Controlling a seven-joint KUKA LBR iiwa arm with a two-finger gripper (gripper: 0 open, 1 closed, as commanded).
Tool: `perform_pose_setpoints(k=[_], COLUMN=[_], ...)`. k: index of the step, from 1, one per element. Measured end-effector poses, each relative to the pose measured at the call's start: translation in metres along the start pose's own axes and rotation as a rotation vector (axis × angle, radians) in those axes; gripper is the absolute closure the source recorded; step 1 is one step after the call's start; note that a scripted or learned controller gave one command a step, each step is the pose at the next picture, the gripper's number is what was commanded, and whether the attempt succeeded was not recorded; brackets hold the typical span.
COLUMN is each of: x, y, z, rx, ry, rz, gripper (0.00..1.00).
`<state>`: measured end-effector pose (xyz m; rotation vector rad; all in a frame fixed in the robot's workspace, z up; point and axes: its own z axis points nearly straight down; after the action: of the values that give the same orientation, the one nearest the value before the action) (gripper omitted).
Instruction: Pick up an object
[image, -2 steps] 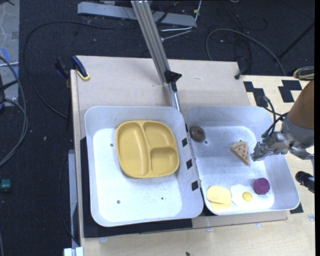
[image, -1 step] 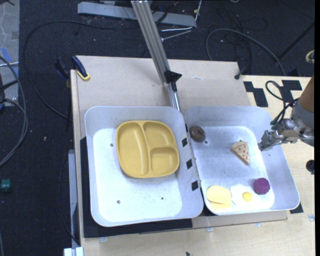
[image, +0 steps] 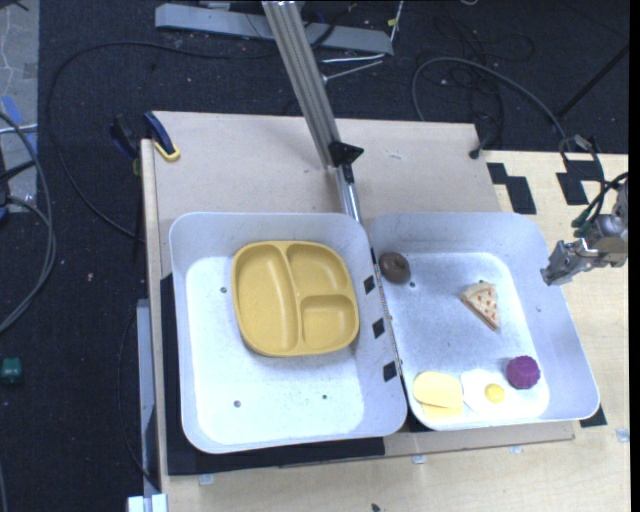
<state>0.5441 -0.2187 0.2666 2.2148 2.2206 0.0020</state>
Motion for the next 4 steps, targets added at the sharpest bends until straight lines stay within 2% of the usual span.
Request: perform_pose_setpoints(k=[2, 3, 4], x=[0.115, 0.168, 0.217], y=[-0.014, -0.019, -0.024], z=[0.026, 0.018, 0.033], rx=[0.007, 0.005, 0.007], ry=[0.004, 0.004, 0.003], rz=[-0.005, -0.005, -0.003], gripper=[1.00, 1.00, 1.00])
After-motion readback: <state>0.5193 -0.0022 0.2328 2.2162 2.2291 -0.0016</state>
